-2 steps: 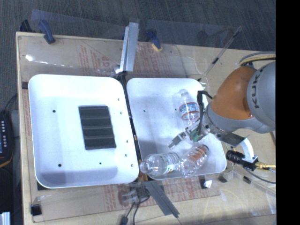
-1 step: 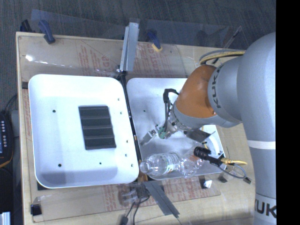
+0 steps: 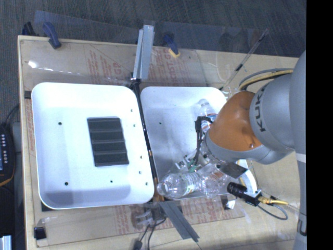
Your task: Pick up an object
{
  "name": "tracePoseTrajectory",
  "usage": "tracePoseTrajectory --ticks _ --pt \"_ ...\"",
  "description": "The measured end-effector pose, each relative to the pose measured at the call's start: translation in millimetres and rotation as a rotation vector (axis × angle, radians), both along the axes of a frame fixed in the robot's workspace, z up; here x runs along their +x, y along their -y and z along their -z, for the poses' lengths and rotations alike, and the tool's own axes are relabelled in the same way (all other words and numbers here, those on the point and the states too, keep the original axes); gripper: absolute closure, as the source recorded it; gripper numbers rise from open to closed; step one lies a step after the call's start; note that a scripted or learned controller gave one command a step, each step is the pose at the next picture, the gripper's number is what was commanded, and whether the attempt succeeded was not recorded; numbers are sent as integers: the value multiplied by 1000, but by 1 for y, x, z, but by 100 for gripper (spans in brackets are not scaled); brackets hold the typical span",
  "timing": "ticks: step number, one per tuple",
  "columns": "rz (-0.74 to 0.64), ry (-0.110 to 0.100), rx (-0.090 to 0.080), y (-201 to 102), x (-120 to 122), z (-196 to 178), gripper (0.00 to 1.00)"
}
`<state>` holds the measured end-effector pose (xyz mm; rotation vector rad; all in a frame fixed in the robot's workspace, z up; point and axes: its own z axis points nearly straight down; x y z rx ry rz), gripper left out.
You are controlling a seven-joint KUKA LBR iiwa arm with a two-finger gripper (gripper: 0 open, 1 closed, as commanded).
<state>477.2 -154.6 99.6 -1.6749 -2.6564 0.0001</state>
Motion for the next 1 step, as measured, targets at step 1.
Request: tracePoseTrajectory --ticks 1 --pt "343 0 -1 24 57 8 0"
